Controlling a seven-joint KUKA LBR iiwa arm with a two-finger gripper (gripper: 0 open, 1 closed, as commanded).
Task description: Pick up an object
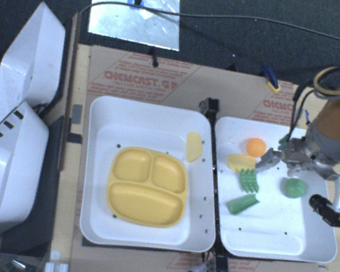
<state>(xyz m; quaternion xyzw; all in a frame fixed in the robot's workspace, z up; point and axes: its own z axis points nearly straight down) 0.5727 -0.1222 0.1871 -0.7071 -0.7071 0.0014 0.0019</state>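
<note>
Tray: yellow plastic three-compartment tray (148,186), one, lying flat in the left white shallow bin (102,147); nearest thing to the camera, well apart from the arm.
Green wedge: dark green flat oblong piece (243,204), one, in the right white shallow bin (268,242); long axis slanted, low-left to up-right.
Green ridged piece: green ribbed toy item (249,180), one, just above the wedge, long axis roughly up-down in view.
Green round: pale green rounded lump (295,188), one, right of the ridged piece, just below the wrist.
Yellow piece (right bin): pale yellow flattish oblong (241,162), one, touching or nearly touching the ridged piece's top end; long axis left-right.
Yellow slice (left bin): pale yellow oval slice (194,146), one, near the left bin's right wall.
Orange ball: small orange sphere (256,146), one, farthest back in the right bin.
Gripper: grey two-finger gripper (270,160), one arm reaching in from the right; tips just right of the yellow oblong and just below-right of the ball.
Fingers: cannot tell how they stand (too small, blurred); nothing visibly between them.
Key relation: likely target is the ball or yellow oblong, both just left of the tips; a short leftward shift and descent looks needed.
Bins: two, side by side.
</note>
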